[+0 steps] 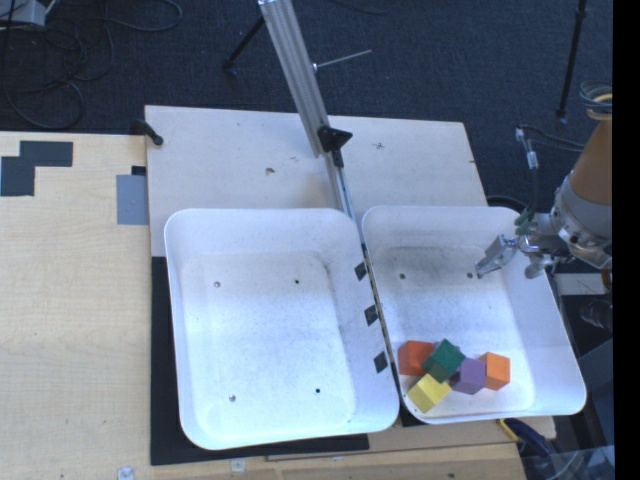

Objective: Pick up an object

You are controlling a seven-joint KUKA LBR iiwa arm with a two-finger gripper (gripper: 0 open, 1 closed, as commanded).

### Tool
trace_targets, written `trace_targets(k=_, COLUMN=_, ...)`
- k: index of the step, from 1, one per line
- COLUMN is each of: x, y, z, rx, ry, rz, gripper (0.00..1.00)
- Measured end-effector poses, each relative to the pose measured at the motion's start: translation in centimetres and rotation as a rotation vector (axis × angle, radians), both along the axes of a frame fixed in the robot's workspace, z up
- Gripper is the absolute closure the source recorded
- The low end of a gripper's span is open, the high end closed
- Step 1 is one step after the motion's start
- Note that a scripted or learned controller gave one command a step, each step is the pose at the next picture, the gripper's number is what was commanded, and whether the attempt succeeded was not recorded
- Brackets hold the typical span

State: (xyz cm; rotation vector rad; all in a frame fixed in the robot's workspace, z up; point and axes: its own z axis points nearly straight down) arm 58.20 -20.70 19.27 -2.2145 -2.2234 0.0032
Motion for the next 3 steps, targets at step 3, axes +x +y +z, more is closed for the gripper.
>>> trace_targets(k=3, x=1.1, y=4.6, z=-7.9, rx=0.003, ry=0.006, rz=-0.002, gripper=0.0)
